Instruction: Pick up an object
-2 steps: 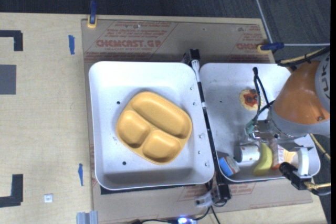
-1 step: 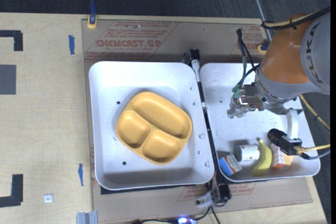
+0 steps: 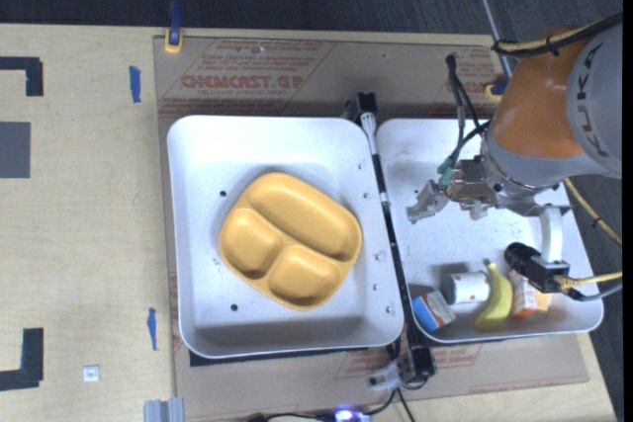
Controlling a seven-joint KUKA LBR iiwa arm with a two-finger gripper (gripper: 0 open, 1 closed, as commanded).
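Note:
My gripper [image 3: 427, 203] hangs over the left part of the right bin [image 3: 415, 148], above bare white floor, with nothing visibly held. Along that bin's front edge lie a white can with a red end [image 3: 465, 289], a yellow banana [image 3: 497, 297], a blue-and-white object [image 3: 427, 312] and a small orange packet [image 3: 530, 302]. All of these sit nearer the camera than the gripper, and to its right. In the left bin [image 3: 188, 212] rests a large yellow sectioned plate [image 3: 287, 237], which looks turned face down.
The two bins meet at a raised divider [image 3: 381, 212] just left of the gripper. The arm's grey and orange body [image 3: 549, 119] covers the right bin's back right part. Cardboard and a pale wooden bench [image 3: 79, 212] surround the bins.

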